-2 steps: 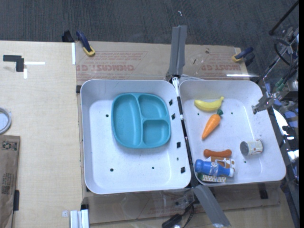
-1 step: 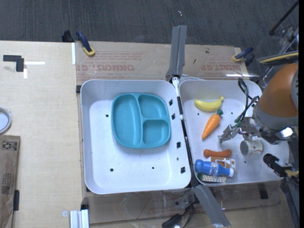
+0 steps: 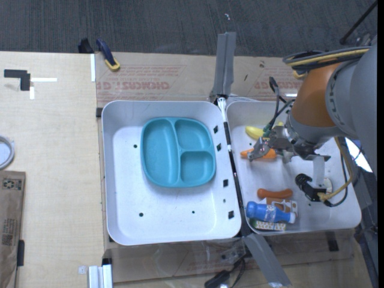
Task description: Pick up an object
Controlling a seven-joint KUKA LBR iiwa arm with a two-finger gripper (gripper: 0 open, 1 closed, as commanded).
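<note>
In the right bin, at about 10 o'clock, we see the gripper down on an orange carrot — grip state we cannot tell. Yellow banana just beside at 12. Hot dog and blue bottle at 6. Left bin holds 1 teal divided plate.

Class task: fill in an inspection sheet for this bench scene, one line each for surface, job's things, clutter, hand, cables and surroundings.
Surface: two shallow white bins side by side, left bin, right bin.
Job's things: orange carrot-shaped toy, yellow banana-shaped toy, orange sausage-shaped toy and blue bottle with printed label in right bin.
Clutter: teal three-compartment plate in left bin.
Hand: hand low over the carrot toy; grasp unclear.
Cables: black and yellow cables at the wrist.
Surroundings: blue-and-yellow clamp on the bench's far edge.
</note>
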